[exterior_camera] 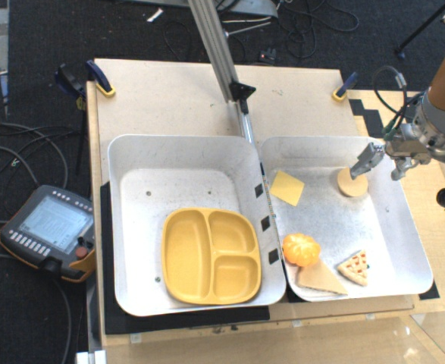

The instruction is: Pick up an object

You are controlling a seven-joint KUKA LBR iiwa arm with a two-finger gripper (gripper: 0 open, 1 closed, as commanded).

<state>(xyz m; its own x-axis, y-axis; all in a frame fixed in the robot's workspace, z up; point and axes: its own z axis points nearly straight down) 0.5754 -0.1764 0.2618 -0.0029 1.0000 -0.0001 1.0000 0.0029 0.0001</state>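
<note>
Right bin [404, 226] holds five food items; left, one yellow tray [211, 255].

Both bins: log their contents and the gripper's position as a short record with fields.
left bin: yellow plastic three-compartment tray
right bin: pale yellow cheese square; round tan biscuit; orange mandarin; tan triangular wedge; toy pizza slice
gripper: fingers open, above the biscuit at the right bin's far right
held: nothing

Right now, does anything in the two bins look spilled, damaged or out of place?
Nothing stands out. The yellow divided tray lies flat in the left bin. The right bin holds loose toy food, scattered but intact. The gripper hangs open over the tan round piece.
</note>
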